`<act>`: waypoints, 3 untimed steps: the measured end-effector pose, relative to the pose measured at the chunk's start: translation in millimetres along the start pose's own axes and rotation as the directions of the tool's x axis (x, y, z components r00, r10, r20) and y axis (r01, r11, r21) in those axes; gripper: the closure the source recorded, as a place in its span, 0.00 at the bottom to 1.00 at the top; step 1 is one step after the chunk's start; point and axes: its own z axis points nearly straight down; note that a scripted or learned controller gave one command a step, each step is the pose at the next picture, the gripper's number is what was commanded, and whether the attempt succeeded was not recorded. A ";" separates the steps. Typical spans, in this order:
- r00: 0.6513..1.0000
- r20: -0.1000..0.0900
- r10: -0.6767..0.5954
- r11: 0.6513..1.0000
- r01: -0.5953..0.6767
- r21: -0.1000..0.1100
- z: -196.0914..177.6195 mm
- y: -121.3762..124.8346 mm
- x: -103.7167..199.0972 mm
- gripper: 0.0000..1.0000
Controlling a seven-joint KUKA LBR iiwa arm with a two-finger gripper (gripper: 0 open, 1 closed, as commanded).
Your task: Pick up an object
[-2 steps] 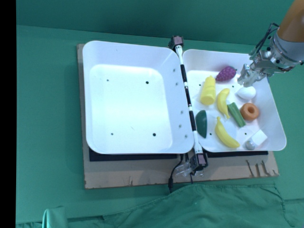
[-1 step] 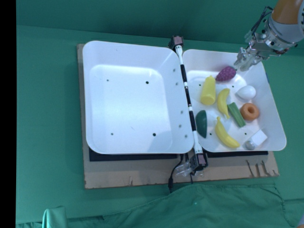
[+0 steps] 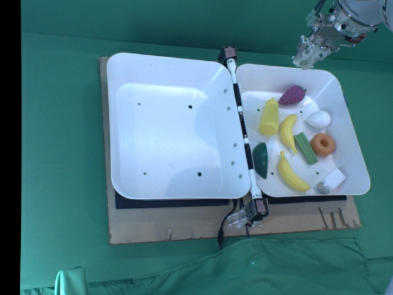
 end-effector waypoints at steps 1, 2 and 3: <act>1.000 0.002 0.004 1.000 -0.004 0.004 34.6 38.4 2.8 1.00; 1.000 0.003 0.010 1.000 -0.010 0.006 43.5 37.9 -42.7 1.00; 1.000 0.001 0.004 1.000 -0.004 -0.003 -75.3 -21.5 -16.6 1.00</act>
